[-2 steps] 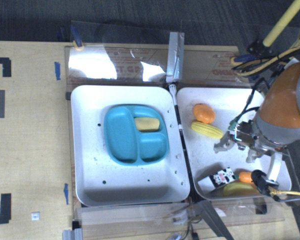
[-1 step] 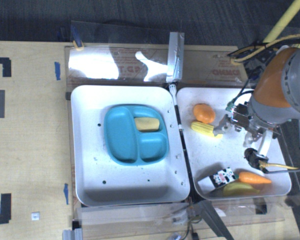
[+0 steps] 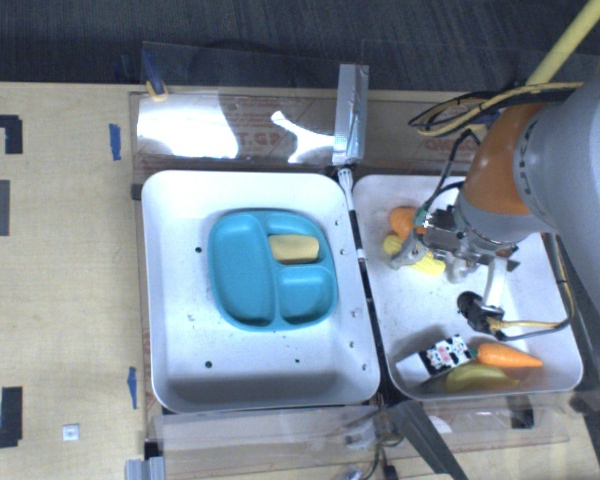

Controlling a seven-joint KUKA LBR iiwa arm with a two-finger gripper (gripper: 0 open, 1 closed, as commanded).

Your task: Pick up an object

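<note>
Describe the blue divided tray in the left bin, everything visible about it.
The blue tray is a rounded, smooth, plastic-looking dish in light blue, split into three compartments: one long one on its left side and two smaller ones on its right. It lies flat, right way up, near the middle of the left white bin, resting on the bin's floor. A pale yellow block sits in its upper right compartment; the other two compartments hold nothing visible. The gripper is over the right bin, well apart from it.

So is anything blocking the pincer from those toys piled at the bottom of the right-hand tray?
Nothing visible does. The pincer hangs in the right white bin, beside a yellow and orange toy. Bare floor separates it from the orange carrot and black-and-white block.
</note>
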